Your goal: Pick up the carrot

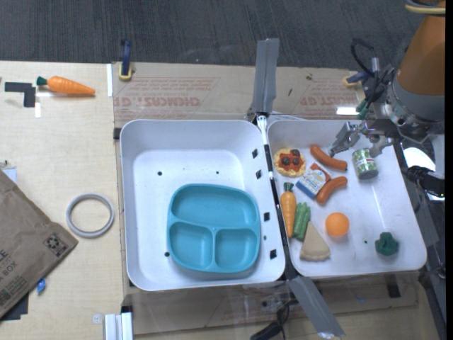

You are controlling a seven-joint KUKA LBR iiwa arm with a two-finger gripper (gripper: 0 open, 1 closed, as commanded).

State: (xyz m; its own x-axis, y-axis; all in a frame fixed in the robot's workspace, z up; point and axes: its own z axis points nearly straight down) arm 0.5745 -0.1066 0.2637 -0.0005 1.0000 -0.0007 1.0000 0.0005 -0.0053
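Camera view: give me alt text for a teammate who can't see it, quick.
The gripper hovers over the back of the right bin, away from the carrot lying by that bin's left wall among toy foods: sausages, pizza, orange, broccoli. The left bin holds a blue divided tray. A second carrot lies on the bench far left.

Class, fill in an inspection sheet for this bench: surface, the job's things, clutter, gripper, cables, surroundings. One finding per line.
Surface: two white bins side by side; left bin holds a blue divided tray.
Job's things: carrot lies along the left wall of the right bin; a second carrot lies on the bench, far left.
Clutter: pizza slice, two sausages, orange, can, sandwich wedge, dark green piece.
Gripper: gripper over the right bin's far edge, nothing between its fingers.
Cables: black cables by the wrist.
Surroundings: tape ring, cardboard box, dark floor.
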